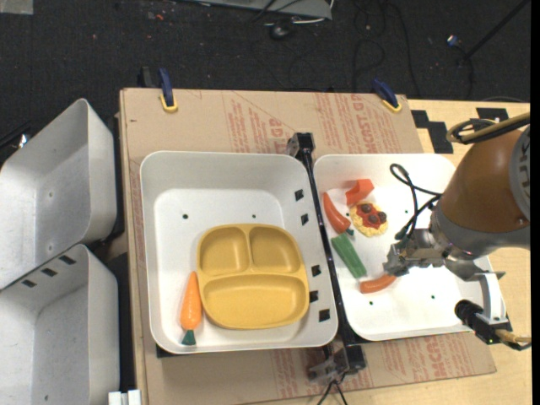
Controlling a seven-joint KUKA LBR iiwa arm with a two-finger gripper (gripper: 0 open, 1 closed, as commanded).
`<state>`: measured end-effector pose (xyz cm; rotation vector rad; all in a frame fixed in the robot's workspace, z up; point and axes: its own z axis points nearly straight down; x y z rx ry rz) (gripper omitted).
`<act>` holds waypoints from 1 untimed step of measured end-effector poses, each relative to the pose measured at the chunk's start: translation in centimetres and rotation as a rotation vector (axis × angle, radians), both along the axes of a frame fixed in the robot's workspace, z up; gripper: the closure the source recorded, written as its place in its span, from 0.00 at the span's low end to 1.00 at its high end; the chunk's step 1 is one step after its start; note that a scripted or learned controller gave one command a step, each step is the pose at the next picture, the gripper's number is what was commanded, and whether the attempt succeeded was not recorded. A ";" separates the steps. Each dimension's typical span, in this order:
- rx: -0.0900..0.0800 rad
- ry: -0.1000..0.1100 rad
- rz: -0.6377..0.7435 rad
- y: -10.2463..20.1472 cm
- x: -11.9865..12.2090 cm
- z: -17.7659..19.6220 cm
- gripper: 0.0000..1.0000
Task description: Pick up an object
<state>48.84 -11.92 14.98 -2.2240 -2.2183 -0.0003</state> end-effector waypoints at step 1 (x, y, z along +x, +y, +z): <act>-0.002 -0.004 0.003 -0.4 -0.3 4.4 1.00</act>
